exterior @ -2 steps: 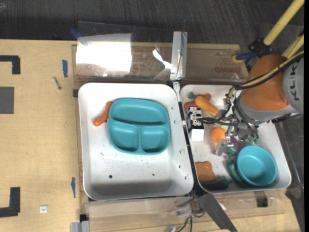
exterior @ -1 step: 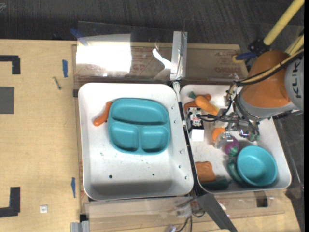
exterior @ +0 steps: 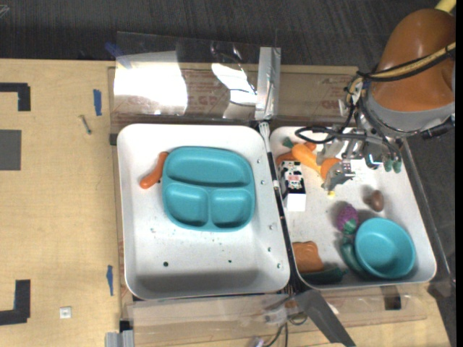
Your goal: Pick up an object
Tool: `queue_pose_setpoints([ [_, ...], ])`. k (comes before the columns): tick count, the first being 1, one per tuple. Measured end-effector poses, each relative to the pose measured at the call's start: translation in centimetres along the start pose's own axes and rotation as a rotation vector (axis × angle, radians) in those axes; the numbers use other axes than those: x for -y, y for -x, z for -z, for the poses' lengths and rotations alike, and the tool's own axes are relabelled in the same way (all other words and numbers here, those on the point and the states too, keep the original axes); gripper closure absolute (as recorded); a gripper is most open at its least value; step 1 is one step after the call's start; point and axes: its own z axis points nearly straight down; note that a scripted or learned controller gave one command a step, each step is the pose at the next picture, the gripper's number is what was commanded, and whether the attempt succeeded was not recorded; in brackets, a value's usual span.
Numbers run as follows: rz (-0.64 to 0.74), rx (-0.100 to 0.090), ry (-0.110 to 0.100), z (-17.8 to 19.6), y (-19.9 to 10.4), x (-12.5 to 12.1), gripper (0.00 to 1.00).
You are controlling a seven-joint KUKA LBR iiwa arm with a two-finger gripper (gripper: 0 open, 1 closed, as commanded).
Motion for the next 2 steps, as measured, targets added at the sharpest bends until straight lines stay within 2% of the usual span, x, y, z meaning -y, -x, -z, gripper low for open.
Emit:
queue_pose_setpoints([
  [1, -0.274, -0.008, -0.003, 2.2, -4.0, 4.5, 1.0],
  [2, -0.174, -0.011, -0.001, -3.0, -9.9, -2.5, 1.0],
])
